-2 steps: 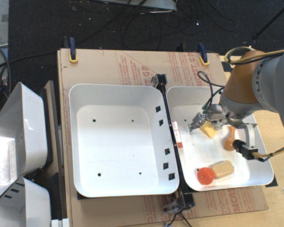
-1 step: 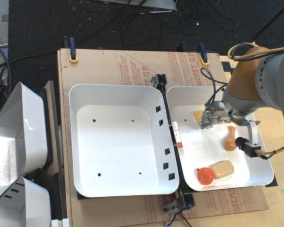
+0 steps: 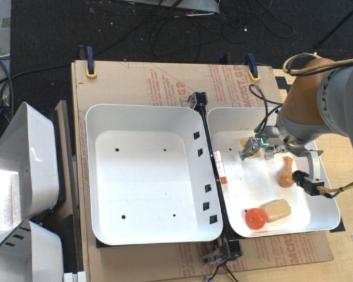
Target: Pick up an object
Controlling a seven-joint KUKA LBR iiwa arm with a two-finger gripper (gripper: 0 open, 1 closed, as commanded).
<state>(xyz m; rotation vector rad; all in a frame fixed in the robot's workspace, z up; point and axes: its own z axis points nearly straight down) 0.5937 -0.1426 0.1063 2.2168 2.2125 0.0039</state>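
Far left of the gripper, off the bench, I see two spare white tubs (image 3: 23, 163) stacked at an angle on the dark floor. The bench itself is a cardboard-topped board (image 3: 141, 78) with red printing, pinned at the back by two yellow-and-blue clamps (image 3: 91, 63).

Well left of the gripper sits the left bin (image 3: 100, 157) — bare white floor with four small dark dots. A black divider strip (image 3: 209, 157) runs between it and the right bin (image 3: 232, 128), just left of the gripper.

The gripper (image 3: 254, 147) hangs low over the upper part of the right bin, with a green light glowing on it. Something small and yellowish (image 3: 246, 141) lies right at its tip, touching or nearly so; I cannot tell whether it sits between the fingers, and I cannot tell whether they are spread or closed.

Below the gripper, near the bin's front edge, a red ball (image 3: 256, 218) touches a tan block (image 3: 276, 209). To the gripper's lower right, an orange peg-like piece (image 3: 287, 172) stands apart from both. The arm (image 3: 317, 104) — orange band, grey body — comes in from the right, with a black cable (image 3: 309, 184) trailing over the bin's rim.
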